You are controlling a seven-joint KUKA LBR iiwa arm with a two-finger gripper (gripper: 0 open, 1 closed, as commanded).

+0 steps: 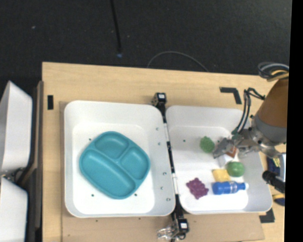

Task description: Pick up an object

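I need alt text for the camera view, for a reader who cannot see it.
The arm's pincer hangs low in the right bin among small toys: green piece, green ball, yellow block, blue bottle, purple piece. The left bin holds a teal divided plate.

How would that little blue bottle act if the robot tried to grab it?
The blue bottle lies on its side in the right bin, so a nudge would probably roll it. Its smooth rounded body may slip between fingers. It looks like a small plastic toy, likely light, and it touches the yellow block, which could shift too.
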